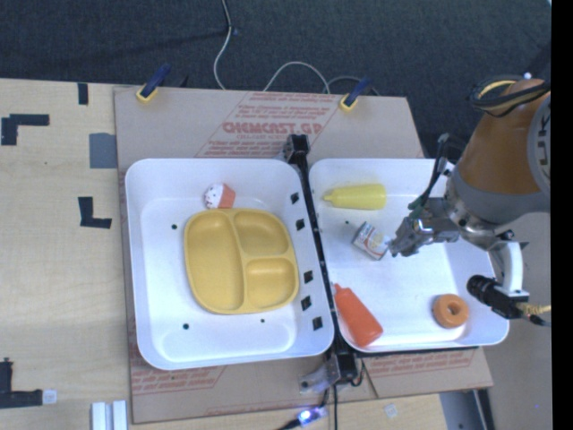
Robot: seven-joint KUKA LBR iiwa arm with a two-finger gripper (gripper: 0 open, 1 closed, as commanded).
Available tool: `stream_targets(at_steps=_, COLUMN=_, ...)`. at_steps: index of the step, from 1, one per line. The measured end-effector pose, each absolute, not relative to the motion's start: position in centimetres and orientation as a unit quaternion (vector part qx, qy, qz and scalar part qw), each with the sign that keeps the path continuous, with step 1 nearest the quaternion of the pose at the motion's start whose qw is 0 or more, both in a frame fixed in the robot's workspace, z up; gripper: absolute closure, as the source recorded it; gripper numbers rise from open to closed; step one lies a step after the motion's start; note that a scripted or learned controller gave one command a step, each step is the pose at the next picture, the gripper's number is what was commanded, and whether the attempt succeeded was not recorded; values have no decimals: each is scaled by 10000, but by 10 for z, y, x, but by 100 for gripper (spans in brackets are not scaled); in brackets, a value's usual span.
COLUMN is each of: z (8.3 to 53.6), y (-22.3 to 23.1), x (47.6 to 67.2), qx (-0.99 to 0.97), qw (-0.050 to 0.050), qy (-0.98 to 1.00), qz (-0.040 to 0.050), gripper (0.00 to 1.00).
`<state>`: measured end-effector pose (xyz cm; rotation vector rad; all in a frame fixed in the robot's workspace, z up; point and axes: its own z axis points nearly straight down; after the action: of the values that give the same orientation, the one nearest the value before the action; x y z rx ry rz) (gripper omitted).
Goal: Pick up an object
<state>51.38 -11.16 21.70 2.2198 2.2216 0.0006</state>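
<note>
Evidently the gripper (400, 243) is low in the right bin (407, 316), its dark fingertips just beside a small grey-and-white object (368, 239) that lies on the bin floor — the likeliest target, given how closely the arm has been set against it. Whether the fingers are spread, closed, or touching the object I cannot tell; they are a dark blur at this angle, and nothing shows between them, so I would not call it held.

Other candidates sit in the same bin, apart from one another: a yellow corn-like piece (355, 196) toward the far wall, an orange carrot-shaped toy (357, 316) against the divider (310, 231) at the near corner, and a brown doughnut (449, 311) near the right wall. That spacing leaves room for a descent beside each.

The left bin (157, 325) holds a yellow divided plate (240, 260) lying flat in the middle, and a small red-and-white toy (218, 196) just behind it — both well apart from the arm.
</note>
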Motion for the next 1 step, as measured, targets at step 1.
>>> stream_targets(at_steps=1, z=214, y=-52, x=533, qx=7045, qw=-10, qy=7097, qz=0, gripper=100)
